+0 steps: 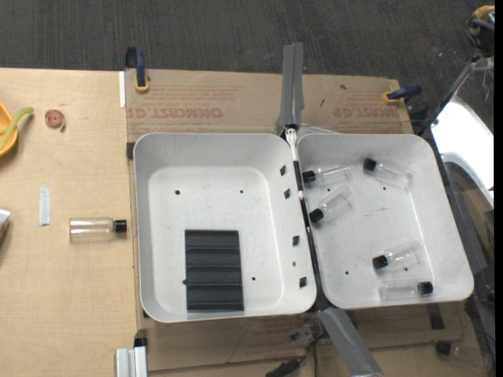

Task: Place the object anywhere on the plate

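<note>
A black ribbed plate lies flat on the floor of the left bin, near its front edge. Several clear vials with black caps lie on their sides in the right bin: one at the back left, one at the back, one by the left wall, one at the front right and one against the front wall. All of them lie apart from the plate, across the wall between the bins.
Another clear vial lies on the wooden bench left of the bins. An orange bowl sits at the far left edge. Clamps hold the cardboard behind the bins. A grey metal bar runs back from the joint between the bins.
</note>
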{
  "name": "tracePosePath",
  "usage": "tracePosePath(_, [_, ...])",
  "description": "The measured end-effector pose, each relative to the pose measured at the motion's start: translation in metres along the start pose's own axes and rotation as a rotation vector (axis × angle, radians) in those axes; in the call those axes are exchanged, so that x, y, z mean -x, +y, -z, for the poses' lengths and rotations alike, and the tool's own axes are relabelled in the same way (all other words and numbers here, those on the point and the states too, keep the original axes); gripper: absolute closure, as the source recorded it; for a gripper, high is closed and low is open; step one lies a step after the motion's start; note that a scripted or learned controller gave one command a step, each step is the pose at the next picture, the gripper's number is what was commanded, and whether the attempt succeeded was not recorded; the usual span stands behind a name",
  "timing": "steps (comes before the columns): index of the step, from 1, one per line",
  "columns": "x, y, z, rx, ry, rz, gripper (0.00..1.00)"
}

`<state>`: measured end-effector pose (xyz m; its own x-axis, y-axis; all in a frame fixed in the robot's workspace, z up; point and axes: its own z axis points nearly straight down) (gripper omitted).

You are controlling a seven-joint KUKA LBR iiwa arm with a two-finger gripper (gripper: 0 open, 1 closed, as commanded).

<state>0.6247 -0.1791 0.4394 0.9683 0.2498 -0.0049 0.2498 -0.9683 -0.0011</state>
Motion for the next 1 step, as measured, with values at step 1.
tracePosePath(1, [0.0506,0.0320,0.0006,-0.001,0.000,0.053,0.00])
